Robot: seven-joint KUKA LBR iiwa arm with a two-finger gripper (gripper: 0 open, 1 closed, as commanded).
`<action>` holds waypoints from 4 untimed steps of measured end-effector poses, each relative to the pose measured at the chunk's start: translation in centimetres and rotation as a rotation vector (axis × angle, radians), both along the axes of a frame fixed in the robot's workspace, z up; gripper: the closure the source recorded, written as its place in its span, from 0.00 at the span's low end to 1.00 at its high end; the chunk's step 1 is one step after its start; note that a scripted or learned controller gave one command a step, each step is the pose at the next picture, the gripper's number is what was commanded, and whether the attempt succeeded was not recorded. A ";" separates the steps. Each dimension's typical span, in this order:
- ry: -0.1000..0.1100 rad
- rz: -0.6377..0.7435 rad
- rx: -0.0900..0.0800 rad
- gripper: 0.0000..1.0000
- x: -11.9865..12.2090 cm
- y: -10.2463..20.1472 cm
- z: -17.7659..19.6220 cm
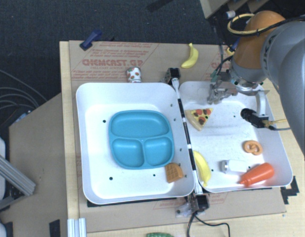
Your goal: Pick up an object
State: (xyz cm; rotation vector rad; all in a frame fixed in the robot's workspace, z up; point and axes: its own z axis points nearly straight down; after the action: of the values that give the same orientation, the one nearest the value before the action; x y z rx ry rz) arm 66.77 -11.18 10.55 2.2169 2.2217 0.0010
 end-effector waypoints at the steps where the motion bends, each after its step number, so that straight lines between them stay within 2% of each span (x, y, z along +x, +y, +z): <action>1: 0.001 0.000 0.000 0.00 0.0 0.0 0.0; 2: -0.002 0.000 -0.001 1.00 0.1 0.0 1.0; 4: -0.007 0.001 -0.002 1.00 0.2 0.0 3.0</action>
State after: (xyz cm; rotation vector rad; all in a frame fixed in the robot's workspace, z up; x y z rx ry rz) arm 66.93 -11.14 13.60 2.2111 2.2184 0.0067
